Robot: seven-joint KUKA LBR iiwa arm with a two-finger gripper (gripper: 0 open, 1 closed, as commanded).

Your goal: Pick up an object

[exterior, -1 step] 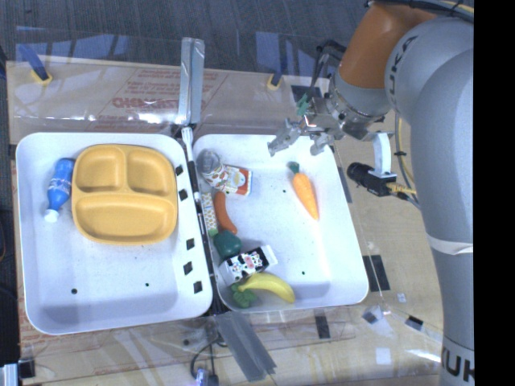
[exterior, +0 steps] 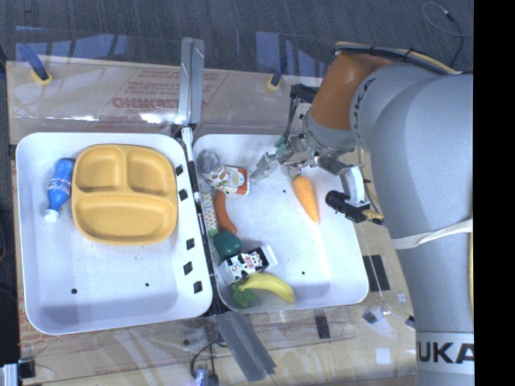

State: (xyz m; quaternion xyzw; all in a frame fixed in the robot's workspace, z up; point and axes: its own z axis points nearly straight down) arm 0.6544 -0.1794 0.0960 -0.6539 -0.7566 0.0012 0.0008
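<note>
The right bin [exterior: 342, 284] holds an orange carrot [exterior: 306, 198] near its middle right. A yellow banana [exterior: 269, 286] lies at the front, beside a small black-and-white carton [exterior: 248, 262] and a green item [exterior: 228, 243]. A reddish sausage [exterior: 222, 212] lies along the left wall, with an orange-and-white box [exterior: 232, 180] and a clear cup [exterior: 210, 163] behind it. My gripper [exterior: 280, 164] hangs over the back of this bin, just up and left of the carrot's thick end. Its fingers stand open with nothing between them.
In the left bin [exterior: 48, 296] sit a yellow divided plate [exterior: 125, 193] and a blue bottle [exterior: 59, 185] by the left wall. The grey arm [exterior: 418, 151] covers the right bin's right rim. A black divider strip [exterior: 197, 240] runs between the bins.
</note>
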